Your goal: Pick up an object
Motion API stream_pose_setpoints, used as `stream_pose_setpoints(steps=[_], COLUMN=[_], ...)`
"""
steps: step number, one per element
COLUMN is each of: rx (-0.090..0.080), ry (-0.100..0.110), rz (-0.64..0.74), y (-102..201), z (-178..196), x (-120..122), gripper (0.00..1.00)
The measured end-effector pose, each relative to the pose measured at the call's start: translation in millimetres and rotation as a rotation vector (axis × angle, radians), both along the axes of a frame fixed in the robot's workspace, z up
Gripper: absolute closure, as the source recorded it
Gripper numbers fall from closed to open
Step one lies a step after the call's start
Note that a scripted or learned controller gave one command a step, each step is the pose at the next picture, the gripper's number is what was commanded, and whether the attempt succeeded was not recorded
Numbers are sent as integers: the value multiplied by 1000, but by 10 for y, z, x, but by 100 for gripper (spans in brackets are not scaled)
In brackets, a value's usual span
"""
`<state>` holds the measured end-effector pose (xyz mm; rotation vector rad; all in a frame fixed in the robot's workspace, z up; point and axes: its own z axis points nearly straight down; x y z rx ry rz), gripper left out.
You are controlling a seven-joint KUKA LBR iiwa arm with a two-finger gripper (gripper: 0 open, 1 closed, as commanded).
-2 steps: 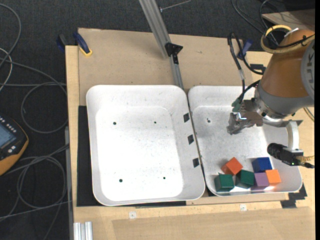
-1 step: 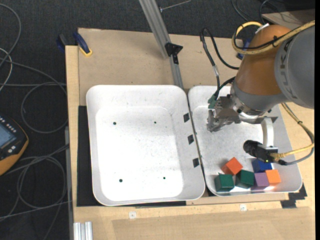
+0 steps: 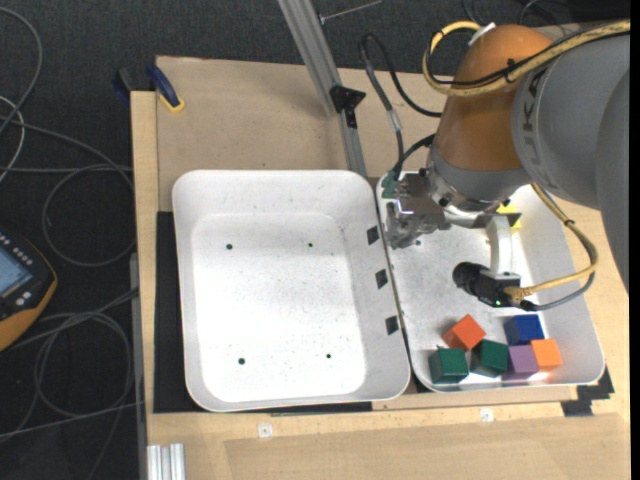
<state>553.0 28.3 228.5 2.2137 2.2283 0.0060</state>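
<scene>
Tool [image 3: 405, 230] above right bin, blocks [image 3: 497, 349] nearby (apart)

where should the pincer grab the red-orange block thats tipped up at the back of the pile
Take the red-orange block from above, across its two upper slanted faces. It sits tilted on a corner at the far edge of the cluster, with bare bin floor behind it and to its left. The green block and dark green block crowd its near side, so closing front to back looks riskier.
</scene>
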Motion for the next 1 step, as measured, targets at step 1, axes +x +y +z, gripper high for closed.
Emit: stream_pose_setpoints(steps=[1], rx=[1], ry=[1], rz=[1], y=[603], z=[85], x=[103], gripper=[100])
